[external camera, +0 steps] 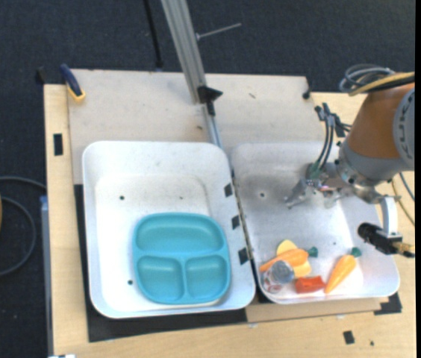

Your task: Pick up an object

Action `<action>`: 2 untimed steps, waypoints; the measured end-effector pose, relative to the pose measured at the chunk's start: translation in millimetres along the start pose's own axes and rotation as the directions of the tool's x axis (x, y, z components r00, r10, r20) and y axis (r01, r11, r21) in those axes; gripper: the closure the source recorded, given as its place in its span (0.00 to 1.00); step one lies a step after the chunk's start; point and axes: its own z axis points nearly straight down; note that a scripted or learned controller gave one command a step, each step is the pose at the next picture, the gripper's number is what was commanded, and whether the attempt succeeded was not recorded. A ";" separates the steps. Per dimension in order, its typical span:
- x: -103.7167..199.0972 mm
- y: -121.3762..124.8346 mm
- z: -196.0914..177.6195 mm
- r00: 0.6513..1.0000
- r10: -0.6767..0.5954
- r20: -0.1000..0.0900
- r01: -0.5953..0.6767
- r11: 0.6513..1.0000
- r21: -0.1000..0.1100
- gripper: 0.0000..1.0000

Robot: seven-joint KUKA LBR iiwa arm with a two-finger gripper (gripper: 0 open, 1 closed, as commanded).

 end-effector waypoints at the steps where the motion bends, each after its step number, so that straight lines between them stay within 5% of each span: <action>1: -1.3 -0.2 52.4 1.000 0.001 0.000 -0.001 1.000 -0.001 0.00; 2: -2.1 1.4 38.2 1.000 0.005 0.000 -0.005 1.000 -0.008 1.00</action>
